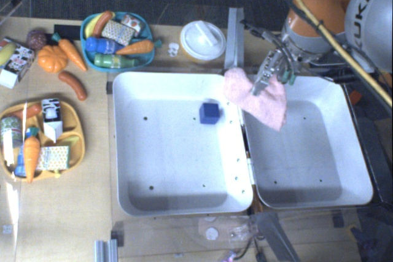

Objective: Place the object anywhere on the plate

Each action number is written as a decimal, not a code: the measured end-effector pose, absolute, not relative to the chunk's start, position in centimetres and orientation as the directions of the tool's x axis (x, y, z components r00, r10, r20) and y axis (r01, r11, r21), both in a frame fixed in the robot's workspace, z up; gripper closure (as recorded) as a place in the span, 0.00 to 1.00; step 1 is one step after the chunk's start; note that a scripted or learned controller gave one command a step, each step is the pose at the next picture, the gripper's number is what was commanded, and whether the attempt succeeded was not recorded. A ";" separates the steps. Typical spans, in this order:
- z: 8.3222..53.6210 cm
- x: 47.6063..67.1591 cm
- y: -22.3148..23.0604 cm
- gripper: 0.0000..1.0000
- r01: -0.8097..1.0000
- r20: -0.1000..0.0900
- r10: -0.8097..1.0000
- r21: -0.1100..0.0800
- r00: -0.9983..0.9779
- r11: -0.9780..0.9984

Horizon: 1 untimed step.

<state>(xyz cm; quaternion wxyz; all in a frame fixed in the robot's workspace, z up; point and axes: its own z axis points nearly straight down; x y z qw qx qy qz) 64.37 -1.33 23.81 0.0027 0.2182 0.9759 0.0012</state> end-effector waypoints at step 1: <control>24.3 62.9 3.6 1.00 0.039 -0.005 0.039 0.003 -0.999 0.999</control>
